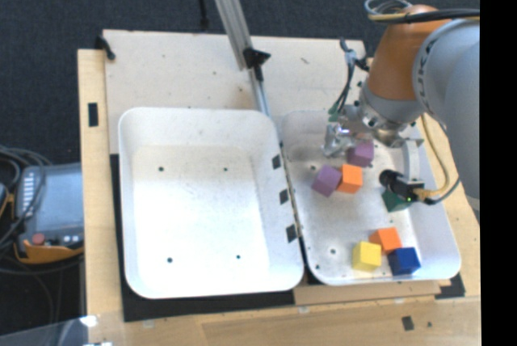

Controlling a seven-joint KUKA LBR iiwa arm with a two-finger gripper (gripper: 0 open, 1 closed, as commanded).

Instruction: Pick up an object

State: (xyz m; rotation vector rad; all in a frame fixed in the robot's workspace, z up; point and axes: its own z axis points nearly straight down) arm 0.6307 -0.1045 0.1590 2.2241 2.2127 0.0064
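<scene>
One arm (pixel 420 69) reaching down into right bin (pixel 440 255); jaws (pixel 349 144) beside purple cube (pixel 361 153), state unclear.

Even, bright overhead light; soft shadows; mild blur; dark surround.

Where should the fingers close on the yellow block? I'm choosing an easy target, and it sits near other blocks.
Probably come straight down on the yellow block and close across its near and far faces. Its left side is open, but the orange block and blue block crowd its right, so a left-right pinch looks tighter.
</scene>
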